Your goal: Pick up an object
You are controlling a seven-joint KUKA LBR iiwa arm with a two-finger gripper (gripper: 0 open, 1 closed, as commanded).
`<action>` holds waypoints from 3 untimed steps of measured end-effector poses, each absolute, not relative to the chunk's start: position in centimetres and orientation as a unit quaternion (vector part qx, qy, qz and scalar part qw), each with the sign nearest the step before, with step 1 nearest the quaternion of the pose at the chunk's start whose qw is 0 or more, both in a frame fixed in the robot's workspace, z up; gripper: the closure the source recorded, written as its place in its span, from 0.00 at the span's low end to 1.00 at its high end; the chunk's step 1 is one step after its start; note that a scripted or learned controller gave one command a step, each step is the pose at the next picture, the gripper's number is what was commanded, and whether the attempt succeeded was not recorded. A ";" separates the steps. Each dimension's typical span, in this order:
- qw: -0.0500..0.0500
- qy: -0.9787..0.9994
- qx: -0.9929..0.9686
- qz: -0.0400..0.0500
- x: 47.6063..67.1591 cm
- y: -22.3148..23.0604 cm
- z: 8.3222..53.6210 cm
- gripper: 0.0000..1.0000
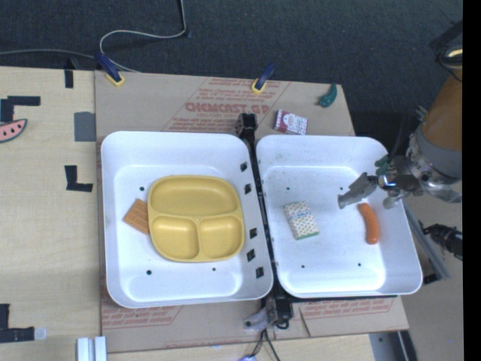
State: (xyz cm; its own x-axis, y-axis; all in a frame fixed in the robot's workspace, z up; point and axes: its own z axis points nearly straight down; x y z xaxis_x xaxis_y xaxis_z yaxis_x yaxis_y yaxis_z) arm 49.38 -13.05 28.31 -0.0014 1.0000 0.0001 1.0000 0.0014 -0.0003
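My gripper hangs over the right side of the right bin, open, with one dark finger pointing left and nothing held between the two. Just below it, an orange sausage lies on the bin floor near the right wall. A small pale patterned box rests near the middle of the same bin, left of the gripper.
The left bin holds a yellow divided plate with a brown cracker-like piece tucked at its left edge. A small red-and-white packet and a green clip lie on the cardboard behind the bins.
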 end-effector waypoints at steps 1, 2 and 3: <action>0.001 -0.707 -0.707 0.001 51.8 -16.5 17.2 0.00; -0.001 -0.707 -0.707 -0.001 54.8 -19.0 8.7 0.00; 0.001 -0.708 -0.706 -0.003 58.2 -20.1 8.7 0.00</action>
State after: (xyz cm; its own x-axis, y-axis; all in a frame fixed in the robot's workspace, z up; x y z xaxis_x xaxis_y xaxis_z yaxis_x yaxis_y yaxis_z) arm 58.20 -20.14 8.72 -0.0034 1.0000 0.0059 1.0000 0.0034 0.0022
